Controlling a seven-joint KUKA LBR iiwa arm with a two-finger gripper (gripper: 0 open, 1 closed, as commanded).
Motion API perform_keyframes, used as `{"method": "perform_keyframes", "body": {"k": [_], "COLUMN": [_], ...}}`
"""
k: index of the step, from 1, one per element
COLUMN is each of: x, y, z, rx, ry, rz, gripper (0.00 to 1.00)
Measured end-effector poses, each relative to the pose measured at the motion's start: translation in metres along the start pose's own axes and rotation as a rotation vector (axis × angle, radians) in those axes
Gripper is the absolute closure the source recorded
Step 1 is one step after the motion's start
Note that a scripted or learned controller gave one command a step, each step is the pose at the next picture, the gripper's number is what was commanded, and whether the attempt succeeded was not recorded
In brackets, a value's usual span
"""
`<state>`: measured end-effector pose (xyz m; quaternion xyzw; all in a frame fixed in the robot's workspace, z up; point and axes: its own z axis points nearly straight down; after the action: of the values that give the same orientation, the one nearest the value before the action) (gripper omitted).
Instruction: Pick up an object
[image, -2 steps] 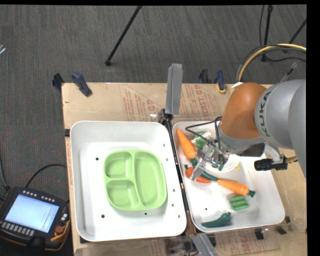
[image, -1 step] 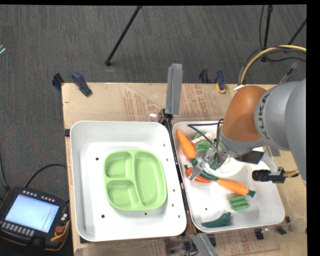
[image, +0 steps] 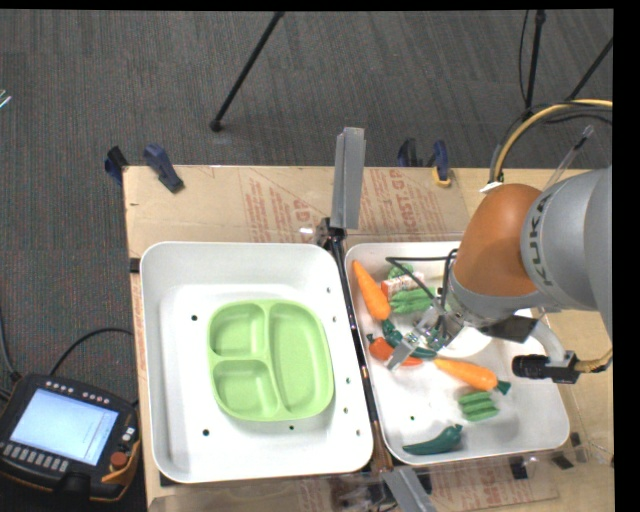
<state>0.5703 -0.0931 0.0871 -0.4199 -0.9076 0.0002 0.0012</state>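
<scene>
Here, the left bin (image: 160, 300) holds a green tray (image: 270, 360); gripper (image: 408, 347) state unclear.

Single fixed camera above bench (image: 250, 200), looking down at slant on both bins (image: 170, 300).

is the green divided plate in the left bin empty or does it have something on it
Empty. The green plate lies flat in the left bin, and all three compartments show bare green.

smooth glossy plastic green tray (image: 270, 360), matt white bins (image: 160, 300), bare wood bench (image: 230, 205)
</scene>
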Motion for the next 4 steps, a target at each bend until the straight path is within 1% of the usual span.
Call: {"method": "perform_keyframes", "body": {"k": [1, 2, 3, 4], "x": [0.023, -0.009, 0.007, 0.012], "y": [-0.016, 0.013, 0.001, -0.011], "z": [0.001, 0.000, 0.000, 0.000], "rx": [0.001, -0.001, 0.001, 0.001], "ry": [0.001, -0.001, 0.002, 0.000], "rz": [0.009, -0.028, 0.130, 0.143], "gripper": [0.00, 0.00, 0.00, 0.00]}}
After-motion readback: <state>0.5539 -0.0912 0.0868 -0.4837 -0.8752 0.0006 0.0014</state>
